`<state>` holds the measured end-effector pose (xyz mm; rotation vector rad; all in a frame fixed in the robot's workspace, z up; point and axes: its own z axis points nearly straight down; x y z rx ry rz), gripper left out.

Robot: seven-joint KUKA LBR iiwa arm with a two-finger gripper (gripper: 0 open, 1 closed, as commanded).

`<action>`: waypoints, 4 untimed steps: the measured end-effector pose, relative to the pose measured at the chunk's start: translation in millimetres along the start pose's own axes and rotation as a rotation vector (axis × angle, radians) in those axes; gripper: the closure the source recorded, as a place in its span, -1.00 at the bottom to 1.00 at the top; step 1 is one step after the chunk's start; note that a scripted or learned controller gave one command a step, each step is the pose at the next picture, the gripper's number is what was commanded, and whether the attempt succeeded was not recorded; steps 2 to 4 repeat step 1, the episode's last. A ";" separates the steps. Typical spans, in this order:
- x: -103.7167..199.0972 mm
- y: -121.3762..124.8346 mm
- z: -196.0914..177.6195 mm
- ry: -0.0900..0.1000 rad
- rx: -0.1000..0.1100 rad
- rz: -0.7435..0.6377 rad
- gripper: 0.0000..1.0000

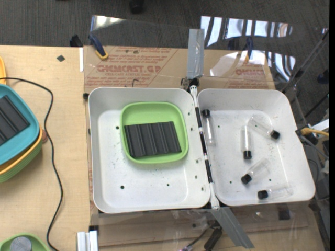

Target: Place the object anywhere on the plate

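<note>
1. We see the green plate (180, 118) in the left bin (104, 192), lying toward that bin's far side, with a dark ribbed pad (153, 139) resting on it.
2. In the right bin (298, 140) lie several clear vials with black caps. One (208, 125) lies along the left wall, one (245, 141) sits near the middle, one (264, 126) toward the far right, one (256, 171) nearer to us, and one (274, 193) by the near wall.
3. All the vials lie apart from the plate, in the other bin, so we judge the task is at its start: nothing is picked yet.
4. We cannot tell the state of the jaws from this view.
5. The next move, we judge, calls for choosing one vial that lies free of its neighbours and of the bin wall; the middle one looks easiest to reach.
6. The vials are round, smooth and clear, so we expect them to roll or slip; a grasp across the barrel seems safest.
7. The carry must then cross the seam between the bins to the plate.
</note>
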<state>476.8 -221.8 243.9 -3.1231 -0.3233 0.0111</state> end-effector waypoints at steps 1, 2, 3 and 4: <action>0.0 0.0 8.6 0.000 0.000 0.007 -1.00; 0.0 0.0 8.6 0.000 0.000 0.007 -1.00; 0.0 0.0 8.6 0.000 0.000 0.007 -1.00; 0.0 0.0 8.6 0.000 0.000 0.007 -1.00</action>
